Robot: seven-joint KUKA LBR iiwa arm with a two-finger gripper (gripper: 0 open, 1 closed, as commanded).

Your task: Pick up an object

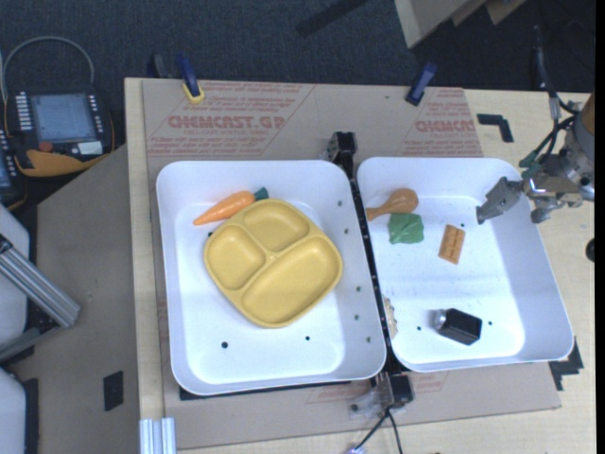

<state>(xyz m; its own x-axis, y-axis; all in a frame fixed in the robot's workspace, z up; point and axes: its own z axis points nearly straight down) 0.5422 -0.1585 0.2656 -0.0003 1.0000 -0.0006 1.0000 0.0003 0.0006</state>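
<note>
1. Gripper position: the gripper [515, 201] hangs over the right rim of the right bin [529, 282]. Two grey fingers are visible, spread apart, with nothing between them.

2. Candidate objects, right bin: a tan chicken-leg toy [397, 201] and a green leafy piece [406, 228] lie touching at the far left of the bin. An orange wafer block [452, 244] lies alone near the middle. A black block with a silver end [459, 325] lies near the front edge.

3. Left bin [180, 282]: a yellow divided plate [274, 263] occupies the middle; a toy carrot [224, 208] lies touching its far rim.

4. Handling estimate: all items appear to be light, rigid moulded plastic with smooth, possibly slippery skin. None looks fragile.

5. Recommended target: the orange wafer block. It stands apart from its neighbours, nearest the gripper, with flat parallel long sides. Grasp across its narrow width at mid-length.

6. Alternatives: the chicken-leg toy tapers; take it across the thin shaft, not the rounded bulb. The black block is boxy and should clamp well across its short sides.

7. Avoid: the plate is broad and shallow, offering only a thin rim.
</note>
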